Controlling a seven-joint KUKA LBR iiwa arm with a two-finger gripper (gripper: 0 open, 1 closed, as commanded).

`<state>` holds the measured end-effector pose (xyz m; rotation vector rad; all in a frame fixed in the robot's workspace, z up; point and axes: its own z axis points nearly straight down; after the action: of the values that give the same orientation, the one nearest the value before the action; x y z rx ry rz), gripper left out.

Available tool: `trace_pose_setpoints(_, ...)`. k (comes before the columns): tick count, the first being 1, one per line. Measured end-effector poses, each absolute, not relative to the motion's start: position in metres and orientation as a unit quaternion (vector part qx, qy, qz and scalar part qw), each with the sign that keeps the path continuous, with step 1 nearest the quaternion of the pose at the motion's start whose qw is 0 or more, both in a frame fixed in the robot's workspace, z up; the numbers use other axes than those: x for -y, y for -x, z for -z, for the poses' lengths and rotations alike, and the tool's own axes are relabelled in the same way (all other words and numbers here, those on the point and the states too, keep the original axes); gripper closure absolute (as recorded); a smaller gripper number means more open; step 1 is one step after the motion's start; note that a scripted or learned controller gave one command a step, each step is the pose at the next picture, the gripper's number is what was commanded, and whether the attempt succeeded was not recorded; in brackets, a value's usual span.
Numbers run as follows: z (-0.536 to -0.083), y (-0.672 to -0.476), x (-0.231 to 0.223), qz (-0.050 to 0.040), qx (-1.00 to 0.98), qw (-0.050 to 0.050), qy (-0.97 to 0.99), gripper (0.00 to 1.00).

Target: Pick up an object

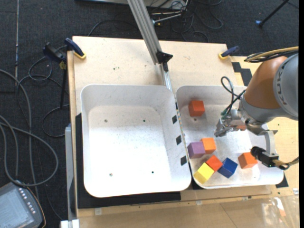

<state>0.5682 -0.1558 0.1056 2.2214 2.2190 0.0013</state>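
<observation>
The right bin (223, 91) holds several small blocks. An orange-red block (196, 108) lies alone near its back left. A purple block (195, 149) and an orange block (208, 144) touch at the left wall. In front of them sit a red-orange block (214, 163), a yellow block (204, 173) and a blue block (228, 167). Another orange block (247, 160) lies at the front right. My gripper (222, 128) hangs over the bin's middle, right of the orange block and above a bare patch of floor, with nothing seen in it.
The left bin (95, 99) stands beside the right one, sharing a raised middle wall. A slanted metal rail (145, 23) runs from the back down to that wall. Clamps (76, 48) sit at the bench's back corners. A cable loops off the wrist (230, 87).
</observation>
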Motion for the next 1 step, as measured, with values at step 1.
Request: trace_pose_setpoints(1,-0.1541,-0.5785,0.1583,-0.0014,-0.708,0.002,-0.706,1.0)
